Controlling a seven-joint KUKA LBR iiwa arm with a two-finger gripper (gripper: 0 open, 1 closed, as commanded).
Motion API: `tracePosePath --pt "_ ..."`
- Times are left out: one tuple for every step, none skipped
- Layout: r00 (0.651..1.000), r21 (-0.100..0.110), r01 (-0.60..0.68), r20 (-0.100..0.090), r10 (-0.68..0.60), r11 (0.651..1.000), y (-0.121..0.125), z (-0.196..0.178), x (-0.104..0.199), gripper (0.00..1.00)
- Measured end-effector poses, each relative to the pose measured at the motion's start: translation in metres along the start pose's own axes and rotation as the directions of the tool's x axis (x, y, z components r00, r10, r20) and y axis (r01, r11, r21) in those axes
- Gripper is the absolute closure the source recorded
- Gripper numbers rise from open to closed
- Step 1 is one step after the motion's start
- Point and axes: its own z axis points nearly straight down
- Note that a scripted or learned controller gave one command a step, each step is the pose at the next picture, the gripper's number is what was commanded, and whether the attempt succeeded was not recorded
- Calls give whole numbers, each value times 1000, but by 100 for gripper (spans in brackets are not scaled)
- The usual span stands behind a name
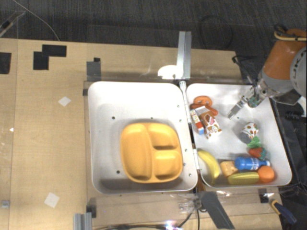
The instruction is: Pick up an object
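Gripper [238,107] hangs over the upper part of the right bin [283,143], fingers slightly apart, nothing between them. Below it lie 2 small cartons [206,121] with print too small to read, a pretzel [201,101], a patterned cup [249,131], banana [210,163] and blue bottle [250,164]. A yellow divided tray [151,151] sits in the left bin [110,104].

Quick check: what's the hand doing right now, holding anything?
Hand: over the right bin, above the toys; nothing seen between its fingers, open or closed cannot be told.
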Motion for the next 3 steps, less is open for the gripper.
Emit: tracePosePath --pt "999 -5 -35 7 35 999 22 4 62 0" --pt "987 2 -161 -6 161 987 3 5 -1 0" --pt "940 -7 -342 5 342 940 70 4 84 0"
